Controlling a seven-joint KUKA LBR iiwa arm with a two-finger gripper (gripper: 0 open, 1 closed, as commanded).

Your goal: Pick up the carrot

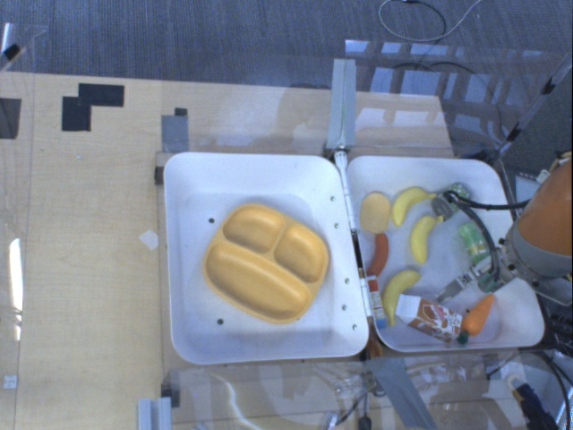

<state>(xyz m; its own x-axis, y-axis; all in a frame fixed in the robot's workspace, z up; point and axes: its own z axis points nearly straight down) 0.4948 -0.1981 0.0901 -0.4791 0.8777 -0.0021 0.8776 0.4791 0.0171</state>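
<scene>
The arm reaches in from the right over the right bin, grey with its orange band at the frame's edge. Its pincer hangs low over the bin's near part, pointing left and toward the near wall. Whether its fingers are spread or closed cannot be told from this slanted view; nothing is seen between them.

The carrot lies just right of and nearer than the pincer tip, on the bin floor, tilted, its green end toward the near wall. It appears apart from the pincer, though close.

Just below the pincer, and to its left, lies a small carton, red and white, flat on the floor, its right end touching or nearly touching the carrot's green end. Further left of the pincer is a banana; two more bananas lie beyond it, toward the far wall. A pale yellow round piece sits far left by the bin's left wall, and a red sausage lies nearer, along that same wall. Right of the pincer's upper part, a green bottle lies close under the arm.

Well left of the pincer, the left bin holds a yellow divided tray. Both bins rest on the pale wooden counter.
</scene>
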